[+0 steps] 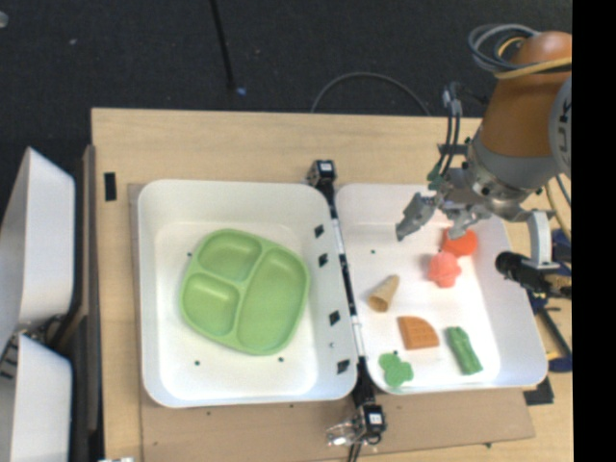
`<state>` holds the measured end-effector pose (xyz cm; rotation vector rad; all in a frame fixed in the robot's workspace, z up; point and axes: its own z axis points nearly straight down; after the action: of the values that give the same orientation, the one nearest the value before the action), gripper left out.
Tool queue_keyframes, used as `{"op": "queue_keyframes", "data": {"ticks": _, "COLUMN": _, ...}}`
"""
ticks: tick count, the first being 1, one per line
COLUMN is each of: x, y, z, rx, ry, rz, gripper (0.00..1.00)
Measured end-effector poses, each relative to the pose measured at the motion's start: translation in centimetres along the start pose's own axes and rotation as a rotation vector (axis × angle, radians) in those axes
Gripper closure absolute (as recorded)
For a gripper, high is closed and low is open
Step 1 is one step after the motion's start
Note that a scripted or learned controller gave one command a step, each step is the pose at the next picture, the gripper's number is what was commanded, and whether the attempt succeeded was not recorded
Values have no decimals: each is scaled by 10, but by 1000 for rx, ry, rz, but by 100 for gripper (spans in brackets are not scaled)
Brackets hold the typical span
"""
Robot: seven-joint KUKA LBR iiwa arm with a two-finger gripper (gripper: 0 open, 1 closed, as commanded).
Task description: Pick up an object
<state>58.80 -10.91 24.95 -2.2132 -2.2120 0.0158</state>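
Green clover-shaped toy (394, 370) sits at six o'clock in the right white bin (510, 354). At one o'clock, the claw (438, 223) hangs spread and empty beside the small orange block (460, 243), probably lining up its grasp.

No legible text, label, brand, number or sign detected on worktop (241, 142), bins or objects.

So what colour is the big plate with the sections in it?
Light green. The plate lies in the left bin, seen clearly in the camera view.
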Motion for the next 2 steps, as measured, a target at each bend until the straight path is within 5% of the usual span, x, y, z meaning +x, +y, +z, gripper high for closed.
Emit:
{"op": "queue_keyframes", "data": {"ticks": 1, "x": 0, "y": 2, "z": -7, "rx": -13, "ry": -1, "rz": -2, "gripper": 0}}
{"op": "queue_keyframes", "data": {"ticks": 2, "x": 0, "y": -2, "z": 40, "rx": -8, "ry": -2, "rz": 0, "gripper": 0}}
